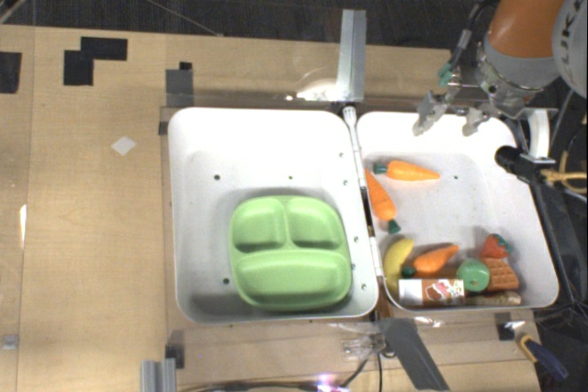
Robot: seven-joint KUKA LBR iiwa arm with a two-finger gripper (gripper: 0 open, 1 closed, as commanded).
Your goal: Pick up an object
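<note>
The gripper hangs over the right bin's far edge, fingers spread and bare (carrots lie below).

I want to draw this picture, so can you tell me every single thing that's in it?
Bins: two, white, side by side on the bench.
Divided plate: one, green, left bin.
Carrots: three, orange, right bin; one lies along the left wall.
Banana: one, yellow, right bin, front.
Bottle: one, white with red label, front edge.
Green-topped piece: one, front right.
Gripper: one, grey, fingers spread, above the right bin's back edge.
</note>
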